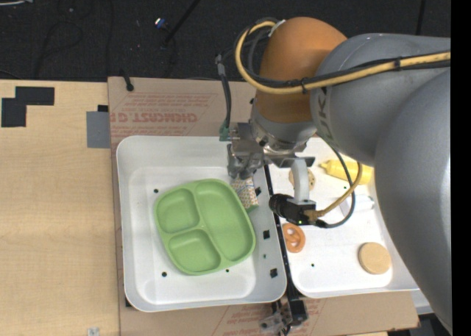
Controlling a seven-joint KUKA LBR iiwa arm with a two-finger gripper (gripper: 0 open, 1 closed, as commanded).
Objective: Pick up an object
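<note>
A grey robot arm point(397, 106) with an orange band above its wrist reaches in from the right and hangs over two shallow white bins set side by side on a pale wooden surface point(51, 202). Its hand point(243, 180) points down at the inner edge of the left bin point(136, 268), just beside the wall that divides the bins.

The left bin holds a green divided plate point(202, 226), lying flat with three compartments facing up. The hand's tip is at the plate's upper right rim, touching or nearly so; a small speckled piece shows right at the tip. Whether the hand is spread or pressed together cannot be told from this angle, and nothing can be seen held.

The right bin point(338, 283) holds smaller things: an orange ring-shaped item point(294, 238) near the divider, a round tan disc point(374, 258) toward the lower right, and a yellow object point(346, 170) partly hidden under the arm.

Judging by the hand's position, the plate's rim is the likely target, since a thin raised edge suits a two-finger pinch. A flat, wide plate may slip or tilt when lifted from one side.
</note>
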